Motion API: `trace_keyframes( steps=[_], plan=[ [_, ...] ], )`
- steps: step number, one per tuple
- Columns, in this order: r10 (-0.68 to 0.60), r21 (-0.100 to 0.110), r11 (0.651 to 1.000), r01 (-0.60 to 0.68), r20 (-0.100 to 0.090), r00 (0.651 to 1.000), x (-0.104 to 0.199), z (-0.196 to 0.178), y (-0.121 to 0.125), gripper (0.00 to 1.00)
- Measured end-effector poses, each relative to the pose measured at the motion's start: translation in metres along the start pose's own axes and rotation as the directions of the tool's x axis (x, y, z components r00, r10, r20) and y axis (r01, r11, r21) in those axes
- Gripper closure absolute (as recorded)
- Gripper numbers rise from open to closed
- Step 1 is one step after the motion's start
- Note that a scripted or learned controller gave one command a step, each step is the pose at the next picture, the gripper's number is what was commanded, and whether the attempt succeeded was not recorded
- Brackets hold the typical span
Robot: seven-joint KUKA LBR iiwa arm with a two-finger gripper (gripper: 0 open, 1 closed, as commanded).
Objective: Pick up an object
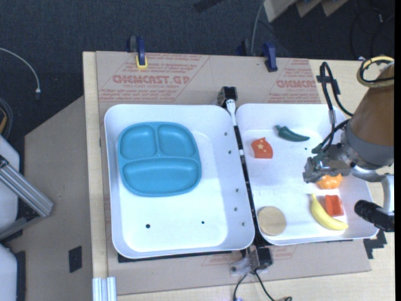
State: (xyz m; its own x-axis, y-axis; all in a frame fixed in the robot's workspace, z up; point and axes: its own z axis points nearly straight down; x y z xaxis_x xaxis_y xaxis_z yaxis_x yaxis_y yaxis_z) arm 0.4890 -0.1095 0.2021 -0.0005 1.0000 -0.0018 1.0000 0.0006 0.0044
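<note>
Holding a tray [160, 158], left bin [172, 240].

Bench [188, 74]: brown board top, red lettering, two blue clamps [139, 47] at the far edge. Bears two white bins side by side, left bin [175, 231] and right bin [263, 115], touching.

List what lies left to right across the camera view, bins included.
Blue divided plate in the left bin → red strawberry-like toy → round tan disc → green pepper → gripper over an orange item.
</note>
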Motion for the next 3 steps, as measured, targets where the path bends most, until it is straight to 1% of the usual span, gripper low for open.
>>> trace_keyframes(
  steps=[1,2,3],
  plan=[
    [-0.001,-0.002,1.0,0.001,0.0,1.0,0.0,-0.047,0.002,1.0],
    [-0.003,0.002,1.0,0.003,-0.002,1.0,0.052,-0.052,0.006,1.0],
    [-0.003,0.006,1.0,0.003,-0.003,1.0,0.106,-0.051,-0.003,1.0]
  ],
)
